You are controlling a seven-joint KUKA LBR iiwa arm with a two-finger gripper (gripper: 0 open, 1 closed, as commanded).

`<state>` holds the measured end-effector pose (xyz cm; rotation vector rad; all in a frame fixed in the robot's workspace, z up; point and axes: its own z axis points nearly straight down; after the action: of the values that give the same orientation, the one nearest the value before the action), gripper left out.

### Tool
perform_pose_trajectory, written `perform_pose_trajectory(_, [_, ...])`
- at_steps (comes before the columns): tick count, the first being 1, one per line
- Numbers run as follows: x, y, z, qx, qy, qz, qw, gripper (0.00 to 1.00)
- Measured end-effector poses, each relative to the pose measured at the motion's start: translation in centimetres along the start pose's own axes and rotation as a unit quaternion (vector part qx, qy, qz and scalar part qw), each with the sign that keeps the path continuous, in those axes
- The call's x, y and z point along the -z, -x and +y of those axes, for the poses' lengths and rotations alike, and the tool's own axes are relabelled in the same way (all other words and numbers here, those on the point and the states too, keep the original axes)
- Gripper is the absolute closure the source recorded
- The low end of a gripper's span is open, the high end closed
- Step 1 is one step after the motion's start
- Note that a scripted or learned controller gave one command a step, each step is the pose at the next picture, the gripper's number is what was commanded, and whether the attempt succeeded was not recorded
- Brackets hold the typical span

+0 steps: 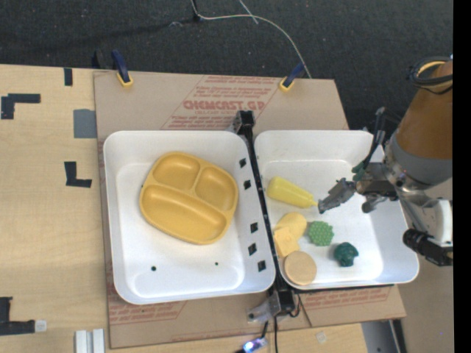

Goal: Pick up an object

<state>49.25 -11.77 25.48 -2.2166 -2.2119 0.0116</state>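
Observation:
The right bin point(316, 144) holds several small items: a yellow corn-like piece point(291, 192), a pale yellow chunk point(289, 230), a light green knobbly round point(320, 233), a dark green broccoli-like piece point(345, 254) and a tan disc point(300, 268). My gripper point(352, 199) hangs over the right half of this bin, above and to the right of the light green round. Its fingers are spread, open, with nothing between them. The left fingertip point(328, 201) points toward the yellow corn-like piece but stays apart from it.
A yellow divided plate point(190, 197) lies in the left bin point(121, 197). A black divider point(254, 197) runs between the bins. Both bins rest on a cardboard sheet point(213, 101) held by two clamps at the back.

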Motion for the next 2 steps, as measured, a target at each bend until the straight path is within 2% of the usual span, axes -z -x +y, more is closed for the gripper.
perform_pose_trajectory(1, [0.5,0.0,0.2,0.002,0.005,-0.001,1.0000,0.00])
perform_pose_trajectory(2, [-3.9,-0.3,0.6,0.001,0.004,-0.001,1.0000,0.00])
